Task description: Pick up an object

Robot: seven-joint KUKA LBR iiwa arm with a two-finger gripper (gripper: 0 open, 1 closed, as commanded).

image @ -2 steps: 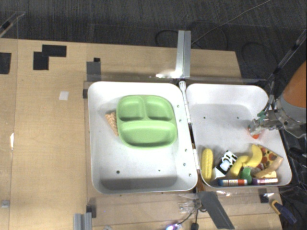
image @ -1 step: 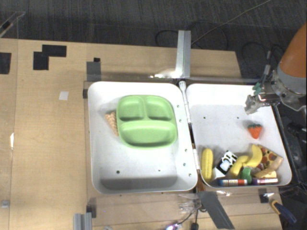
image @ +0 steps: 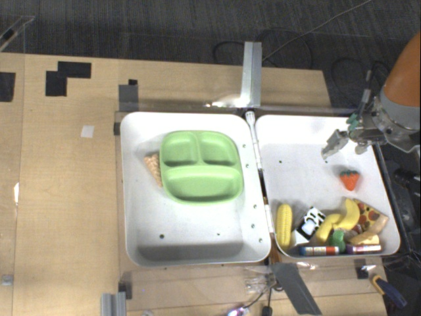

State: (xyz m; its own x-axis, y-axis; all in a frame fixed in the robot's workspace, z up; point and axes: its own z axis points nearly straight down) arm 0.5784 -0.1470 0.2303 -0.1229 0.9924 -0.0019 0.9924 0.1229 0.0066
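Clutter fills the near corner of the right-hand shallow white bin (image: 289, 143): we see a yellow plastic corn cob (image: 283, 224), a small black-and-white block (image: 311, 223), a yellow toy banana (image: 350, 214), a slice of toy pizza (image: 372, 220) and a couple of markers (image: 335, 249) lying along the near wall. They sit bunched and touching, which we judge would make any of them awkward to pull out cleanly.

Farther back from that heap, a small orange-red toy strawberry or carrot (image: 350, 180) lies alone on bare bin floor, well apart from the rest, so it looks like the easiest thing to pick.

Beyond it hangs the tool (image: 346, 141), just past the orange toy toward the bin's far side, its two fingers spread apart with nothing between them. We take that open stance as readiness to drop over something.

Left of this bin, the other white bin (image: 138, 196) holds a green divided plastic plate (image: 200, 166), with a tan waffle-like piece (image: 153, 168) tucked at its left edge.
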